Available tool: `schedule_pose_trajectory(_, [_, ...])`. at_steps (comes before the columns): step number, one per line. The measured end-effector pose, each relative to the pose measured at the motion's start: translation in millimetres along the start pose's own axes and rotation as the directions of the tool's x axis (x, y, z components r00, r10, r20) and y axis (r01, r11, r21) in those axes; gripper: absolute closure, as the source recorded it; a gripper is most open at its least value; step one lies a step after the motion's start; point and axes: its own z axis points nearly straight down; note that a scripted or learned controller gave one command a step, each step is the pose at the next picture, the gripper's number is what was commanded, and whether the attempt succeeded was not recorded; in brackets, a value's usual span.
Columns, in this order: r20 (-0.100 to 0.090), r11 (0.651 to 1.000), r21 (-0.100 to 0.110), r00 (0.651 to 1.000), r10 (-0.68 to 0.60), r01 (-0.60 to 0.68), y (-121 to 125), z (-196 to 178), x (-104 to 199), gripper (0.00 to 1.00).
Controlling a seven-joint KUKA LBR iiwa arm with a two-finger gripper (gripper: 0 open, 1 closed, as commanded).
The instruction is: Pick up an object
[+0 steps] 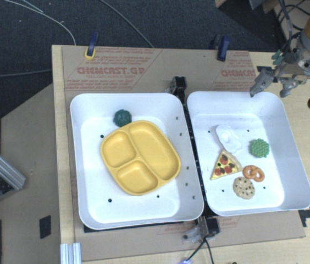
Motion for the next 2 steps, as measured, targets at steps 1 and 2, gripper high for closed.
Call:
schedule_pose_trajectory(1, [0.003, 1.000, -0.014, 1.000, -0.003, 0.003, 2, -9, 1, 0.00])
schedule_pose_trajectory(2, [0.003, 1.000, -0.010, 1.000, -0.005, 0.005, 13, 44, 3, 0.00])
